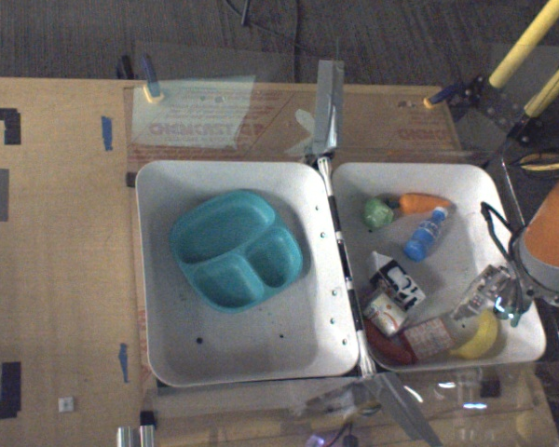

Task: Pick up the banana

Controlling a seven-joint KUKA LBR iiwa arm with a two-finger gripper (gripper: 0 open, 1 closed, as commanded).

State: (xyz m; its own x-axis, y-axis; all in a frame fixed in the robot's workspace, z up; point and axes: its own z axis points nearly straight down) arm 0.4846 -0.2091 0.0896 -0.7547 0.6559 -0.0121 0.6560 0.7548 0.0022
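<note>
I am hovering my gripper [492, 296], whose grasp I cannot tell, just above the banana [480, 336], lying diagonally at the bin's [466, 180] near-right corner.

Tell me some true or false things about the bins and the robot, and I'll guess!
1. The teal plate lies in the left bin. True.
2. The banana lies in the left bin. False: it lies in the right bin, at its near right corner.
3. The pincer is over the right bin, just above the banana. True.
4. The blue bottle stands on the teal plate. False: it lies in the right bin, near the carrot.
</note>
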